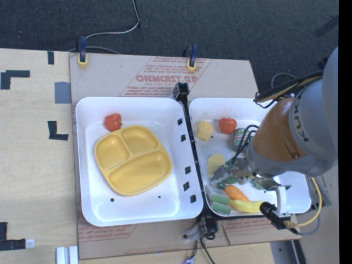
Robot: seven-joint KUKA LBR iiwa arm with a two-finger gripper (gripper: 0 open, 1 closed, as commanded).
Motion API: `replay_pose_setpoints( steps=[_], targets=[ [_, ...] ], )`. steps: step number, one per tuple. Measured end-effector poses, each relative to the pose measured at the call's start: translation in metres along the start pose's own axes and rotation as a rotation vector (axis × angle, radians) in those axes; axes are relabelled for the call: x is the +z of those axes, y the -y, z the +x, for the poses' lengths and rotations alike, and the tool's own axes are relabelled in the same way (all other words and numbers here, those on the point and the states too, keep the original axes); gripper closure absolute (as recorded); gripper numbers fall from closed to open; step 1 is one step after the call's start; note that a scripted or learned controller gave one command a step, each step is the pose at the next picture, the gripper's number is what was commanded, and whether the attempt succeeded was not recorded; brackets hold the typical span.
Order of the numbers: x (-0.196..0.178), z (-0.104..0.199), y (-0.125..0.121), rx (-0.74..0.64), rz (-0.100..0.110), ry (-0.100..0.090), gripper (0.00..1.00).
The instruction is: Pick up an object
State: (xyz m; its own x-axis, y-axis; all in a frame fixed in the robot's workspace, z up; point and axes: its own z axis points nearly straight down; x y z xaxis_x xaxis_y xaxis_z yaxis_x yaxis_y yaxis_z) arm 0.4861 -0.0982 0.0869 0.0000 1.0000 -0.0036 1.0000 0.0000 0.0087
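My gripper is low in the right bin, over a cluster of toy food near its front left. Just below it lie an orange carrot, a yellow banana and a green pod. A pale yellow-green piece sits right above the gripper. Farther back are a yellow corn cob, a red tomato and a green can, the can partly hidden by the arm. Nothing is visibly lifted.
The left bin holds a yellow divided plate and a red fruit at its back left. A black divider runs between the bins. The arm's bulk covers the right bin's right half.
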Motion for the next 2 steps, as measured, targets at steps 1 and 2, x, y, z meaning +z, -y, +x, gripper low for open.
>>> replay_pose_setpoints(
  steps=[1,2],
  targets=[
    [-0.010,0.001,0.000,-0.001,0.002,-0.004,1.00],
    [-0.097,0.053,-0.031,-0.002,0.009,-0.004,1.00]
  ],
)
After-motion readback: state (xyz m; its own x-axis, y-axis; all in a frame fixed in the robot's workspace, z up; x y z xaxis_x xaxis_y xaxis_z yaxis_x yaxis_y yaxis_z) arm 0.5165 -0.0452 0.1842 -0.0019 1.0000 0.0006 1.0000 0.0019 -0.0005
